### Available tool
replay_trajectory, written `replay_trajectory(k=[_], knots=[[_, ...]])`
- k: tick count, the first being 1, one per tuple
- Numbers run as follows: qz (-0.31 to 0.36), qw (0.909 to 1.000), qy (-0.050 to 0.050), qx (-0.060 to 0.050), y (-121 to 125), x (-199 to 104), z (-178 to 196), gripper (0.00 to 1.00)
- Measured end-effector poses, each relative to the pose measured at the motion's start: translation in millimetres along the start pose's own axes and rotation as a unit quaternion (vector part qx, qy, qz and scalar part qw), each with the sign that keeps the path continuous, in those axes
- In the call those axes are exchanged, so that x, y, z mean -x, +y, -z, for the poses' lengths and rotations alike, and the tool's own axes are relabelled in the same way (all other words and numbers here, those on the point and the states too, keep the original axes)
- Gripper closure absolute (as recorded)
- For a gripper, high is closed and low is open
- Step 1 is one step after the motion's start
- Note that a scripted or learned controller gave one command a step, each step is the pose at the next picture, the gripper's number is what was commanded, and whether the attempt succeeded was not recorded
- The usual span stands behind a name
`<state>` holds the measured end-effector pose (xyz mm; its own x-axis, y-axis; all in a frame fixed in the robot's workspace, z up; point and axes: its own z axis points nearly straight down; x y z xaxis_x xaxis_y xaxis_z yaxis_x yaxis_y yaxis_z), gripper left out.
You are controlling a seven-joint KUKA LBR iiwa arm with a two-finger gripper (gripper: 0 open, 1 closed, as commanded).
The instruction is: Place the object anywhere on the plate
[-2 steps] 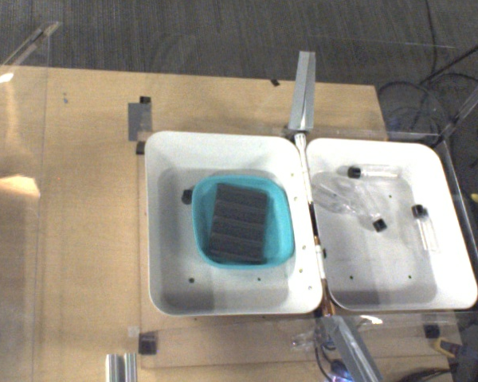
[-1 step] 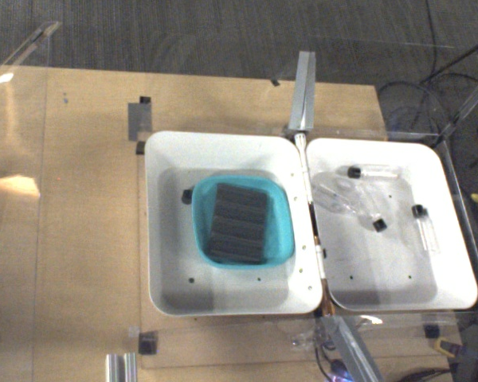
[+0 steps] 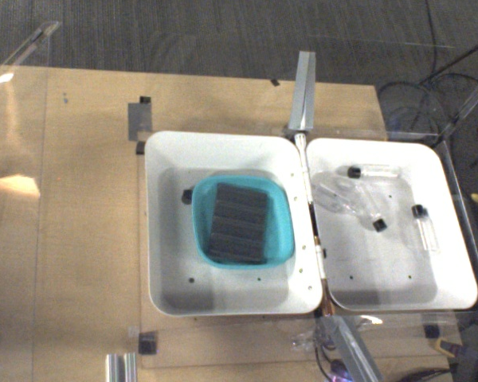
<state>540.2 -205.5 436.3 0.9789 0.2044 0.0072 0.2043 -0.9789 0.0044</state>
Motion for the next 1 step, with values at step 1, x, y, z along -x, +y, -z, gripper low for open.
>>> replay_trajectory(k=[1], knots=[[-0.001, 1.0000, 0.000, 0.000, -10.1, 51.1, 0.5, 0.00]])
